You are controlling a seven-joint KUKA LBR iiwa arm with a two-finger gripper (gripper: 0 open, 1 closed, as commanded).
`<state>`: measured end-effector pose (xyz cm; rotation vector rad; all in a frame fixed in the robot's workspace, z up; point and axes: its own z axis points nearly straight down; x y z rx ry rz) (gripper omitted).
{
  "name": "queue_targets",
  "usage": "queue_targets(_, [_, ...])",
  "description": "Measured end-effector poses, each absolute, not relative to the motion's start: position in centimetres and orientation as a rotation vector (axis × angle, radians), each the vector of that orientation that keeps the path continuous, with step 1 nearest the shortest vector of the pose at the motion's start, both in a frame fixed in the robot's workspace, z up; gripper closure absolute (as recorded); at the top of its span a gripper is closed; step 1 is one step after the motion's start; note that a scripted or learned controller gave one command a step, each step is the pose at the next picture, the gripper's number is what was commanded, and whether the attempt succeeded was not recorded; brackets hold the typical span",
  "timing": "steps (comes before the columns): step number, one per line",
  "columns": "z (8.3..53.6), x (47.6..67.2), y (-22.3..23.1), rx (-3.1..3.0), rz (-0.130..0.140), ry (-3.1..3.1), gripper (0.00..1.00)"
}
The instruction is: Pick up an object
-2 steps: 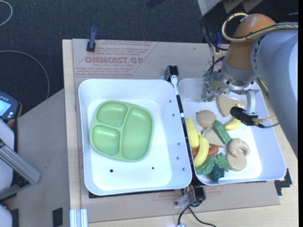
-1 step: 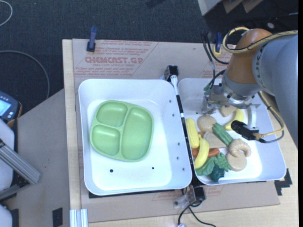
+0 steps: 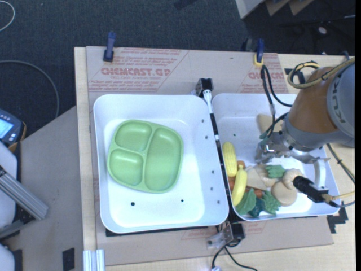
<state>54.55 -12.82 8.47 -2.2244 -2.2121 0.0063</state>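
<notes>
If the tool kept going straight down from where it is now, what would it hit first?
Probably the green leafy toy in the right bin, directly beneath the tool; depth is unclear from this slanted view.

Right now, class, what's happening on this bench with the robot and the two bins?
A grey robot arm with an orange band reaches from the right into the right-hand shallow white bin, its claw down among a heap of plastic toy food, near a yellow corn cob. Nothing is visibly grasped. The left-hand white bin holds a pale green divided plate.
</notes>
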Motion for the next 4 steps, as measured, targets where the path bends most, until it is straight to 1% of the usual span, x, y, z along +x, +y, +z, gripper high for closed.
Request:
queue_targets(1, [19.2,59.5,-5.2,-2.217,-0.019,-2.239,1.0])
queue_targets(2, [32.7,64.2,-1.3,-2.224,-0.024,-2.24,1.0])
queue_targets(3, [50.2,64.6,-10.6,-2.245,-0.016,-2.229,1.0])
queue_targets(4, [35.1,60.7,-3.1,-2.203,0.015,-2.218,1.0])
